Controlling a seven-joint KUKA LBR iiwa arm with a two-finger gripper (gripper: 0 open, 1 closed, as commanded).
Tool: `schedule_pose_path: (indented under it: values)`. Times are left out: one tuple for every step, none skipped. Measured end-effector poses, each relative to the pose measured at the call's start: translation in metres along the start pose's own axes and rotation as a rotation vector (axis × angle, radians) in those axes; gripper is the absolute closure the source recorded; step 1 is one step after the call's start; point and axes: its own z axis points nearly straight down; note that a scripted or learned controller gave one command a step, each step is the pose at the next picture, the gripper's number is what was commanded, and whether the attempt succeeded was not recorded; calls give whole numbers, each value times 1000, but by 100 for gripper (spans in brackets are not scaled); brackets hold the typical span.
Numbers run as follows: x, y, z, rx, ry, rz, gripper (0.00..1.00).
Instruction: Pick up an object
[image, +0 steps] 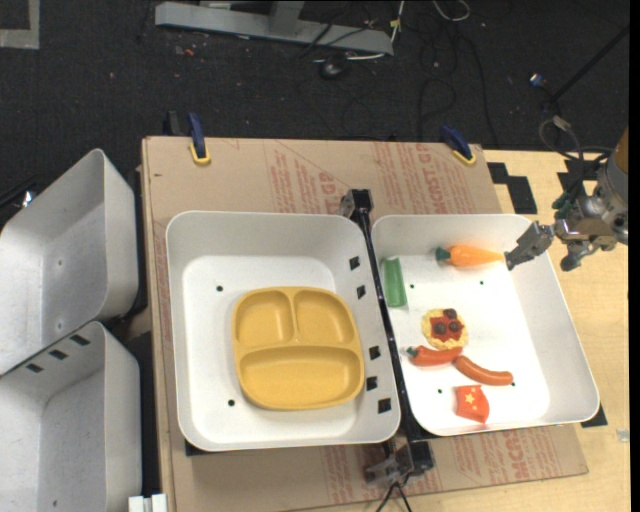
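Observation:
The right bin holds several toy foods. An orange carrot lies at its far side, and a green block rests against its left wall. Near the middle are a round pizza piece and a red chili, with a sausage and a red strawberry-like piece nearer the front. My gripper hangs over the bin's far right corner, just right of the carrot's tip. It is open, and nothing is between its fingers.
A yellow divided plate lies in the left bin. A black divider runs between the bins. Two white containers stand off the bench to the left. Cables lie on the dark floor behind.

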Motion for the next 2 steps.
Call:
schedule_pose_path:
  values:
    - [-4, 1, 44, 4, 1, 2, 0]
    - [-3, -2, 109, 6, 2, 2, 0]
